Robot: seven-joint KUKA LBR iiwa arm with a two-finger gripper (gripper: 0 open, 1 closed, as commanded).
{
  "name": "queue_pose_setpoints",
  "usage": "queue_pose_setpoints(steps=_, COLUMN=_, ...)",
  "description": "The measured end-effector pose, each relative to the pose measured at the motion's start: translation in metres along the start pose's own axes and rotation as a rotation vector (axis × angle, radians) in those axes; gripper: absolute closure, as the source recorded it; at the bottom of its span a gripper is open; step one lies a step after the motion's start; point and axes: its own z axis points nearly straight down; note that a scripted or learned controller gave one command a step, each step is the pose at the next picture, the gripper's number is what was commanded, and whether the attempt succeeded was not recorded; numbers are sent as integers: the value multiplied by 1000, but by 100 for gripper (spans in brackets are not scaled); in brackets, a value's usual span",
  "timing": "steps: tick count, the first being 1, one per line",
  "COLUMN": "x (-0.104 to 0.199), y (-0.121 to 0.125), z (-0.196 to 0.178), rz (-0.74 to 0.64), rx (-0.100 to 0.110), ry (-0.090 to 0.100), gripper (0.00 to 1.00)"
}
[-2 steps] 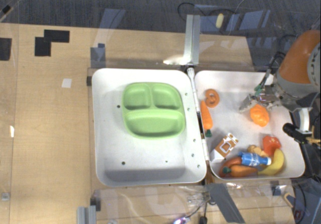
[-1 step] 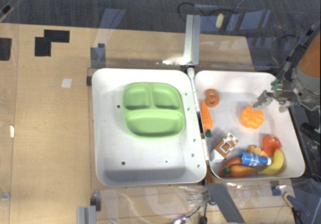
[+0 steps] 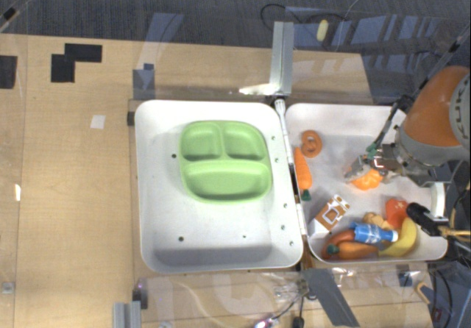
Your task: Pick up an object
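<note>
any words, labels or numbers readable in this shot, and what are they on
No text can be read anywhere.
Small white box in the right bin: an orange-brown printed pattern, too small to read.
Blue bottle lying among the toy food: any label is too blurred to read.
Green divided plate in the left bin: no marking visible.

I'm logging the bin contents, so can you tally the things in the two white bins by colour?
Green: 1, divided plate
Orange: 3, ring, carrot, piece at the claw
Red: 2, tomato-like piece, sausage-like piece
Yellow: 1, banana
Blue: 1, bottle
White and brown: 1, small box
Total: 9
</note>
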Motion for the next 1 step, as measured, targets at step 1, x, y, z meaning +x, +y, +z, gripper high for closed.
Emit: queue_pose_setpoints(steps=1, x=1, y=2, z=-11, rz=-1, rx=-5, ry=0, gripper=100)
